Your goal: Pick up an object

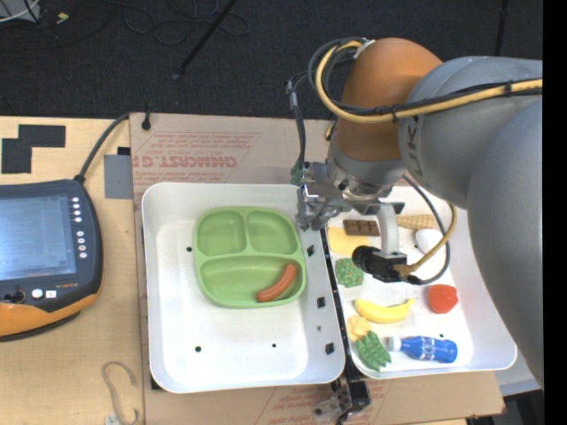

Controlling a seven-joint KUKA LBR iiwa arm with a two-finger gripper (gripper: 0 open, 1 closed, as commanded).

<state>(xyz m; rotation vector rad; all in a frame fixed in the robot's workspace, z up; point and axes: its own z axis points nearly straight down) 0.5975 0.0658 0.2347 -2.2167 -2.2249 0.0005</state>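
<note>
Approach step imo. Gripper [312, 204] hangs by the right bin [483, 330]'s left rim, nothing seen in it, open/closed can't tell. Nearest pick = brown bar [359, 228] in that bin. Next: shift over it + drop.

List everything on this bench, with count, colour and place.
left bin: 1, white, bench left
right bin: 1, white, beside the left bin
divided plate: 1, green, in the left bin
sausage: 1, red-orange, in the plate's large near compartment
banana: 1, yellow, middle of the right bin
red item: 1, red, right of the banana
bottle: 1, blue, near end of the right bin
green pieces: 2, green, one beyond the banana, one left of the bottle
brown bar: 1, brown, far end of the right bin
screen pendant: 1, grey and orange, left of the bins
cardboard: 1, brown, under the bins
arm: 1, grey with orange band, from the right
gripper: 1, over the rims between the bins
</note>
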